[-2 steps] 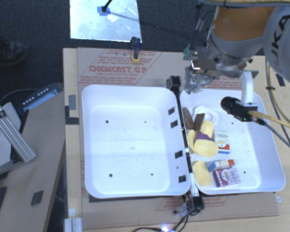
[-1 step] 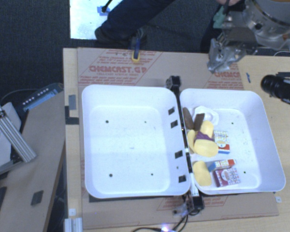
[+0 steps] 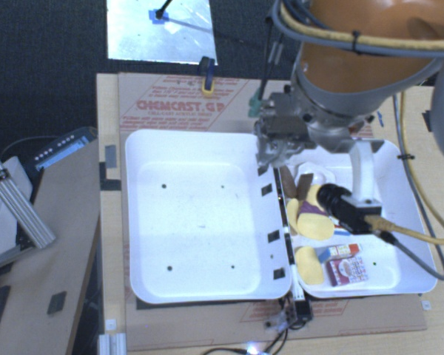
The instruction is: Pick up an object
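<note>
Camera view is showing the objects lying in the right bin (image 3: pixel 399 272): a yellow piece (image 3: pixel 316 226), a second yellow piece (image 3: pixel 308 263) nearer, a red packet (image 3: pixel 345 270) just right of it, and a brown piece (image 3: pixel 311 196) at the far end of the cluster. The jaws (image 3: pixel 270 157) are hanging over the divide between the bins, just far-left of the cluster; whether they are spread or pressed together I cannot tell. The arm's orange band (image 3: pixel 370 9) is hiding the bin's far part. The left bin (image 3: pixel 200 213) is sitting alongside on the desk (image 3: pixel 59 220).

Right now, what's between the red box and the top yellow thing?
A small blue-and-white packet, between red box and yellow thing, in the camera view.
</note>
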You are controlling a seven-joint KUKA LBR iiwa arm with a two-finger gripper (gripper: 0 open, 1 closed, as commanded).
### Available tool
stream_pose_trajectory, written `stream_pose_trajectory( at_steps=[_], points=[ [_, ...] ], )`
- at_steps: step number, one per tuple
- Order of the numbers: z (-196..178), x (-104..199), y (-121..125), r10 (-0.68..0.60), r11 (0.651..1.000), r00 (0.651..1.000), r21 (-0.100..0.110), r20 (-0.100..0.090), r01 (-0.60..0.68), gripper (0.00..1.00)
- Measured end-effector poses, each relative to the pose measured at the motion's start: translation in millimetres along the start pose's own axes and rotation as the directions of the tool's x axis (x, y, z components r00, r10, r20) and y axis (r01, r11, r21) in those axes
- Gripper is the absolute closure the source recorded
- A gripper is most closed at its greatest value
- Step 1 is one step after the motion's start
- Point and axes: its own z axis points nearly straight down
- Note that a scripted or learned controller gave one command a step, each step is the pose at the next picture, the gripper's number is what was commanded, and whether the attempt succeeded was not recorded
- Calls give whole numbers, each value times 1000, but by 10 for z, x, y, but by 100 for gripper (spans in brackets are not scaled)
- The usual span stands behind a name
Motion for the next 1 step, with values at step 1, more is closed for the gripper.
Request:
stream_pose_trajectory(
  at_steps=[1],
  points=[
    [1111,630,15,2,1000,1000,4,3,-2,100]
  ],
)
